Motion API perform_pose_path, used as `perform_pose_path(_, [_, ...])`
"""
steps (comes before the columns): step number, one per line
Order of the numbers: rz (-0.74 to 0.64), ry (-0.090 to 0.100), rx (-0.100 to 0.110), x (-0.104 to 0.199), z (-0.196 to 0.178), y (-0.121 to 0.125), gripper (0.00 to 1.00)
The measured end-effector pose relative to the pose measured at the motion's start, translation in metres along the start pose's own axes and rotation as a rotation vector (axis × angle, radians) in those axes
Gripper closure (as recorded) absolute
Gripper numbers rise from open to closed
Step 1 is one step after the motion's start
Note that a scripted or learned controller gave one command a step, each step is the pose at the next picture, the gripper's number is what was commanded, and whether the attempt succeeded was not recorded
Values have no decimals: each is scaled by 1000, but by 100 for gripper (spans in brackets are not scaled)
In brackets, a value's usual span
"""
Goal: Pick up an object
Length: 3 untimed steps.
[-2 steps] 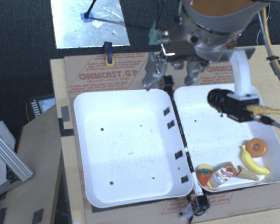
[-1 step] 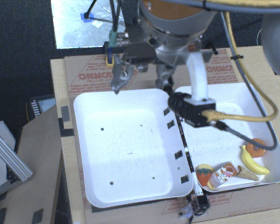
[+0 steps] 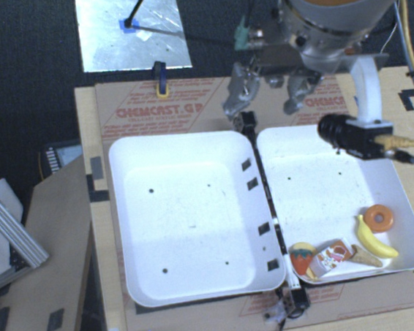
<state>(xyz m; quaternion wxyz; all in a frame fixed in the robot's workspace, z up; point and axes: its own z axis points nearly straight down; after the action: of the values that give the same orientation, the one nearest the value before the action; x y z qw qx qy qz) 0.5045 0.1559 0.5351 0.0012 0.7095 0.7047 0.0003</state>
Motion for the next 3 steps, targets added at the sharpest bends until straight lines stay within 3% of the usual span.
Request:
perform_pose_path(1, [-16, 3, 1, 53, 0, -20, 0])
perform_pose_path(2, [-1, 1, 0, -22, 0, -18, 0])
perform_pose_path(3, [-21, 5, 1, 84, 0, -20, 0])
